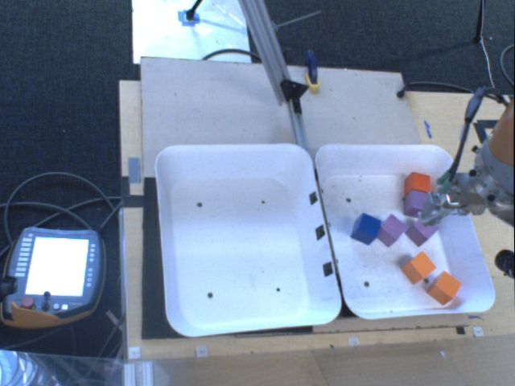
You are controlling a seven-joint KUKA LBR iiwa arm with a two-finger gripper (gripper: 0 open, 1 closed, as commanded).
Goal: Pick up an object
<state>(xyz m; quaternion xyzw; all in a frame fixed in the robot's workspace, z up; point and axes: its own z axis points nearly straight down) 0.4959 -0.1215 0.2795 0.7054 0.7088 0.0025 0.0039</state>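
While the arm [497,163] reaches in from the right edge of the camera view, its gripper [438,205] hangs low over the right bin [354,161], close above the cluster of blocks at that bin's right side; whether the pincer stands wide or narrow cannot be told from this slanted look, and no block is seen between its tips. Just beside it lie an orange block [417,182] with a purple block [415,203] touching its lower face, and a little lower a second purple block [419,232] that sits nearest the tool's tip. Another purple block [392,229] and a blue block [365,228] lie further left, touching or nearly so, while two more orange blocks [418,267] [443,287] rest toward the near corner. The left bin [173,163] holds nothing to aim for. To do this step well, my judgement is that one block should be singled out, likely the purple one under the tip, with the approach kept vertical. Crowded neighbours are the risk, since a tip landing on the adjoining block would push the target aside.
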